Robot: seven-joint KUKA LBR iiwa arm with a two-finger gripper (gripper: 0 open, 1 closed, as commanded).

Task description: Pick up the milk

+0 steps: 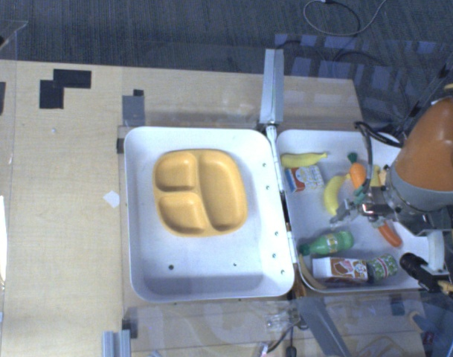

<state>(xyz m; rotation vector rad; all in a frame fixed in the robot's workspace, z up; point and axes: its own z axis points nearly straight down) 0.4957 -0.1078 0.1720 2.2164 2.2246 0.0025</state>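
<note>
**Reaching over the right bin, milk not yet taken**

Starting at the left, you have the left bin (204, 274), which holds a yellow divided plate (200, 192) lying flat near its middle; it looks like the drop place for later work, so nothing there concerns this pick. Cross the divider and you enter the right bin (315, 218), where the clutter is. The milk (305, 178), a small carton with a red and white face, lies on its side near the bin's upper-left part, just below a banana (303, 158) and beside a second banana (332, 192). Lower down you see a green bottle (327, 242) and, along the front wall, a brown carton (344, 269) touching a dark bottle (381, 267). Further right a carrot (357, 173) sits above the gripper (358, 207), which hangs over the bin floor with its fingers spread apart and nothing between them. It stands right of the milk, with the second banana between them, so I judge you must shift left before closing.
</note>
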